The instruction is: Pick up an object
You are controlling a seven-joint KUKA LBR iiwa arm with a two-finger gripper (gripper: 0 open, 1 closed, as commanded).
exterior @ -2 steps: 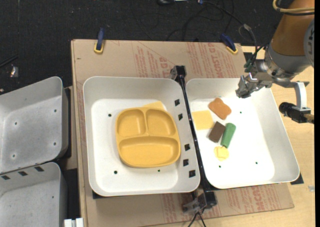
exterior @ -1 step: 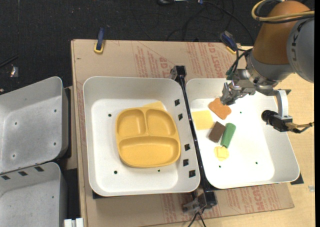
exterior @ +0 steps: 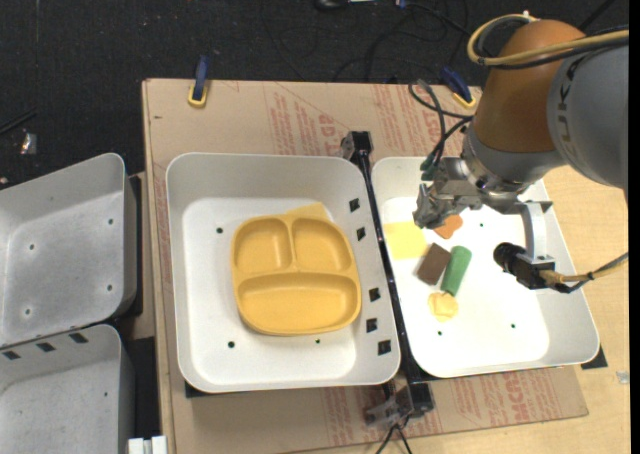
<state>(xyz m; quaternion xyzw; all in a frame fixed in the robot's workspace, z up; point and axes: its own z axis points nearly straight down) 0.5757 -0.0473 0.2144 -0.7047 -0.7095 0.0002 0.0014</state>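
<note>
Take the green cylinder (exterior: 457,270) in the right bin (exterior: 520,342) as your landmark. Far to its left, in the left bin (exterior: 200,272), lies a yellow divided tray (exterior: 295,275), well apart from everything else. Nearer on the left you have a pale yellow square (exterior: 405,240), then a brown block (exterior: 433,263) touching the cylinder's side, and a small yellow lump (exterior: 443,305) just below its lower end. An orange piece (exterior: 447,227) sits just above it. The gripper (exterior: 437,204) hangs over that orange piece, above and slightly left of the cylinder; you cannot tell from here how its jaws stand, and nothing is visibly held. Watch the crowding: a descent here could catch two pieces at once, or nudge the orange piece aside and close on nothing.
</note>
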